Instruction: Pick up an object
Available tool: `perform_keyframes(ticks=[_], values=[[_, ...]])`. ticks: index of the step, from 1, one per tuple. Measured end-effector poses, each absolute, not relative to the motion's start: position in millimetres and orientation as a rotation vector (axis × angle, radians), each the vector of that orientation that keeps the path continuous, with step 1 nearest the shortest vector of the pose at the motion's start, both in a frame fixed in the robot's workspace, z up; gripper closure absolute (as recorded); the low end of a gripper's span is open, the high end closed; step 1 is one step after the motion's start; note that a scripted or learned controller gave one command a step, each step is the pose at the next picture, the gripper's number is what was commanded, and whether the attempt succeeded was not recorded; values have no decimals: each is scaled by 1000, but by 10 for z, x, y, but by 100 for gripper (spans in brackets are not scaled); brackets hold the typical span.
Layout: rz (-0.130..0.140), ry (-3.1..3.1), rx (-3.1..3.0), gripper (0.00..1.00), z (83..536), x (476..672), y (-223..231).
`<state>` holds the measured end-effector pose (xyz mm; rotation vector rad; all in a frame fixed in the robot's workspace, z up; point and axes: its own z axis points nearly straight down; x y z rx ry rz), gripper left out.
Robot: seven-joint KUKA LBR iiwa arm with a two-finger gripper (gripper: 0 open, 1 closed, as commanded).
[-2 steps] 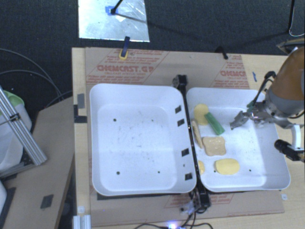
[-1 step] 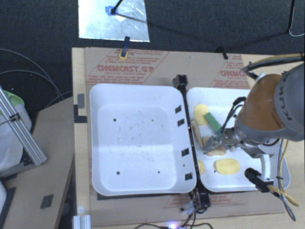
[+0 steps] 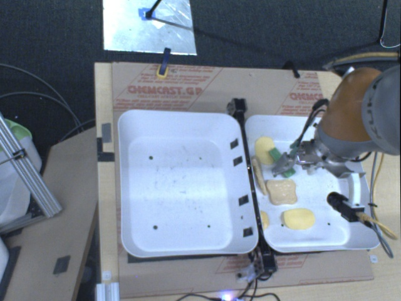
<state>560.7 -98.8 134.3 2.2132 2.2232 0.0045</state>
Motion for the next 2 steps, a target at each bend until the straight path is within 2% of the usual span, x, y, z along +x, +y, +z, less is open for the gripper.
perform_keyframes(ticks=[1,2], values=[[9,2227,2208,0,2150,5824,-411],[-3,2223,2225,0,1833,4838,-768]])
